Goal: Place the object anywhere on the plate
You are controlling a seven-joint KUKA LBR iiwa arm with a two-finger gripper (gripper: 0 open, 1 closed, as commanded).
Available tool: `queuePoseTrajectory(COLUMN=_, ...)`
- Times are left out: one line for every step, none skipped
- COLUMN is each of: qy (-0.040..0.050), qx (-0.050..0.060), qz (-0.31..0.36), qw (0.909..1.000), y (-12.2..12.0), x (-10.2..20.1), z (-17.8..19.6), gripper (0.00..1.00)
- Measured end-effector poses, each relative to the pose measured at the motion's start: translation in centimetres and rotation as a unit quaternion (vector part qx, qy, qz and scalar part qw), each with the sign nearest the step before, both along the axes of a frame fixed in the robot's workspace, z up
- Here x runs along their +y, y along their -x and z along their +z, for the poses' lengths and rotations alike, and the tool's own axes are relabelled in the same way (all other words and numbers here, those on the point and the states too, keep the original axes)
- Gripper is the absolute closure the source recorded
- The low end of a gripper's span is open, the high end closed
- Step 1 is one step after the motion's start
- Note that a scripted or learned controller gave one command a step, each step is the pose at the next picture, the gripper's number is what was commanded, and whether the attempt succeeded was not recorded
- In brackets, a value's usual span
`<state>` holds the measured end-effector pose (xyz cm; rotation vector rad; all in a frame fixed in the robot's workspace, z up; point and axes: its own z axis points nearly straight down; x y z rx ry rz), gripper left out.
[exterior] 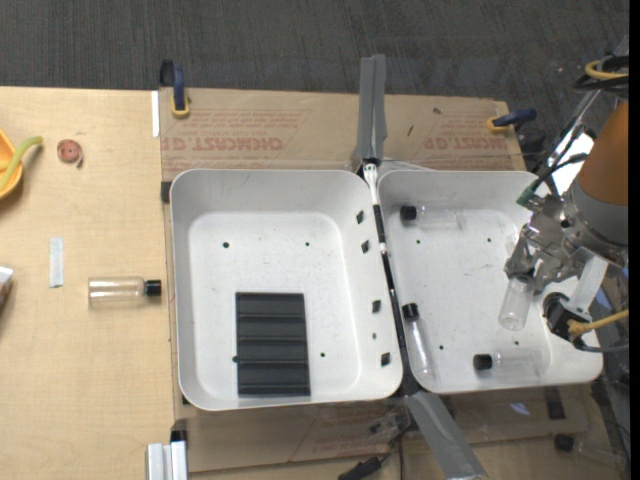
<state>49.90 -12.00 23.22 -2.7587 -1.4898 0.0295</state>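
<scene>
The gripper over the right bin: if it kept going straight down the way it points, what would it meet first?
Most likely the clear bottle just below the gripper, then the right bin floor. Depth is unclear from this slanted view, so it may already be touching.

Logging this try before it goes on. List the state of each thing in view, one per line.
Pincer: over the right bin, at a clear bottle's top end.
Clear bottle: steeply tilted under the pincer; grip cannot be told.
Black plate: flat in the left bin.
Back bottle: on its side, capped.
Front bottle: on its side, capped.
Bench bottle: on its side, capped.
</scene>
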Motion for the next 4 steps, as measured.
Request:
queuePoseTrajectory(qy=-0.0009, qx=-0.006, qz=-0.029, qw=0.9996, y=-3.5, x=5.1, z=-2.5, gripper=1.0)
queuePoseTrajectory(qy=-0.0008, qx=-0.007, qz=0.009, qw=0.9999, y=-6.6, x=13.5, z=-4.3, gripper=1.0)
queuePoseTrajectory(qy=-0.0007, qx=-0.007, qz=0.009, qw=0.9999, y=-6.6, x=13.5, z=-4.3, gripper=0.0)
queuePoseTrajectory(qy=0.0, qx=-0.008, qz=-0.042, qw=0.9991, y=-15.9, x=8.9, z=-4.2, gripper=0.0)
